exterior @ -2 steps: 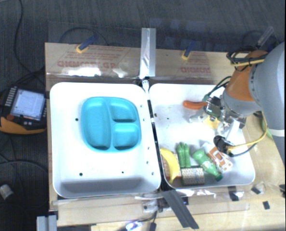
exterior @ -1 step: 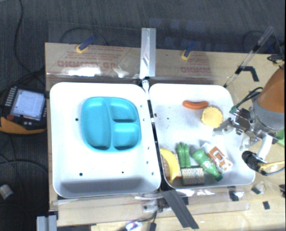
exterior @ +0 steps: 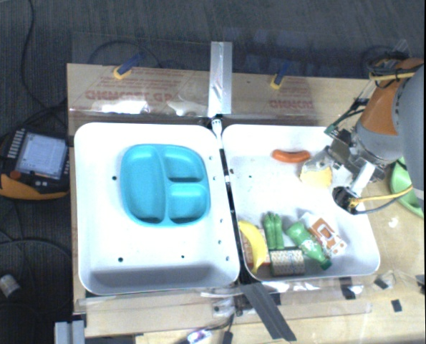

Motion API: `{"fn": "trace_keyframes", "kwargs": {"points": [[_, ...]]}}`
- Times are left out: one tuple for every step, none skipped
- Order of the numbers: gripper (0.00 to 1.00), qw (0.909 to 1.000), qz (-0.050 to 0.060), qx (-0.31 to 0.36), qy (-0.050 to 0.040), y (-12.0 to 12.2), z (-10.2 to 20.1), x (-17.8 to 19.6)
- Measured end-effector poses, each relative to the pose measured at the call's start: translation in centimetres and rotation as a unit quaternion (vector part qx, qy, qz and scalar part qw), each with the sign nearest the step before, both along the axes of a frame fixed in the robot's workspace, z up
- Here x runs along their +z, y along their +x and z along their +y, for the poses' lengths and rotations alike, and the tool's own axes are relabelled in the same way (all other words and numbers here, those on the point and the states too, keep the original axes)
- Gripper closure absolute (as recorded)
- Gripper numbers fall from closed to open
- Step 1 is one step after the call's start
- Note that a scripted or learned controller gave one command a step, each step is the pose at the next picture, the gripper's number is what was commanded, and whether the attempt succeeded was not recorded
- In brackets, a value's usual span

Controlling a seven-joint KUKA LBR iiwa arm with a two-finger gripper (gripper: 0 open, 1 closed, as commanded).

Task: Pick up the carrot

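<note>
Hovering over the right bin's (exterior: 370,260) right side, the hand (exterior: 346,181) sits low near the far-right corner region; can't tell how wide it is, nothing visibly held. Just beside it, toward the bin's middle, lies a pale yellow wedge, likely cheese (exterior: 317,173). Carrot (exterior: 291,155) lies beyond that, near the bin's far edge, apart from the hand. Judgement: still the approach step, no grasp yet. Next move needs a shift toward the far edge, past the cheese, aligning across the carrot's short axis before descending. Banana (exterior: 252,244) and green veg (exterior: 273,231) crowd the near edge, well clear. Left bin holds a blue divided tray (exterior: 166,183).
</note>
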State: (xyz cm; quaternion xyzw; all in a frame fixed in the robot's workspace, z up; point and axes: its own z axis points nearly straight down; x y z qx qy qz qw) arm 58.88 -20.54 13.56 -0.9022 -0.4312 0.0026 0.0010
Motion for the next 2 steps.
{"fn": "trace_keyframes", "kwargs": {"points": [[0.0, 0.9876, 0.001, -0.157, -0.0003, -10.7, 0.2, -1.6], [0.0, 0.9952, 0.001, -0.097, 0.0012, -8.1, 1.8, -1.3]]}}
